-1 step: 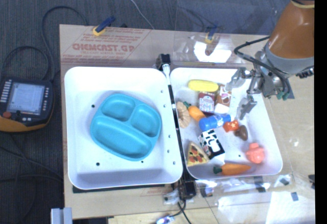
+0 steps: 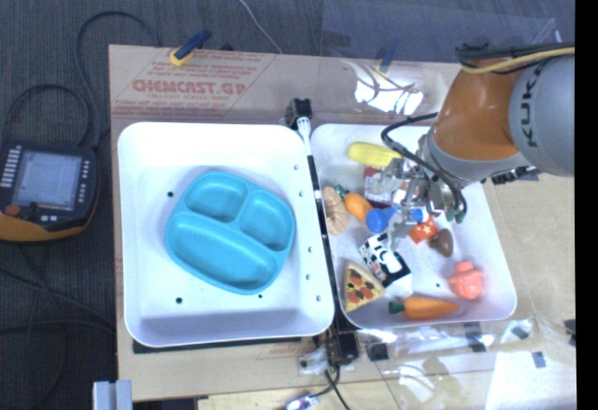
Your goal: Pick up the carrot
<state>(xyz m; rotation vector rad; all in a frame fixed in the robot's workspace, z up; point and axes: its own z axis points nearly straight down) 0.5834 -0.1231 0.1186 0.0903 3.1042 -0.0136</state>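
Observation:
The carrot (image 2: 429, 307) is orange with a green stem end pointing left. It lies flat along the front wall of the right bin (image 2: 497, 261). My gripper (image 2: 404, 195) hangs over the middle of that bin, among the toys there and well behind the carrot. The grey arm with its orange band (image 2: 476, 123) reaches in from the right above it. Nothing shows in the gripper's grasp.
Around the gripper lie a yellow corn cob (image 2: 372, 154), an orange piece (image 2: 356, 205), a blue piece (image 2: 379, 219), a red piece (image 2: 423, 232) and a brown piece (image 2: 442, 242). A pizza slice (image 2: 360, 285) and a pink toy (image 2: 466, 279) flank the carrot. The left bin (image 2: 140, 305) holds a blue divided plate (image 2: 231, 229).

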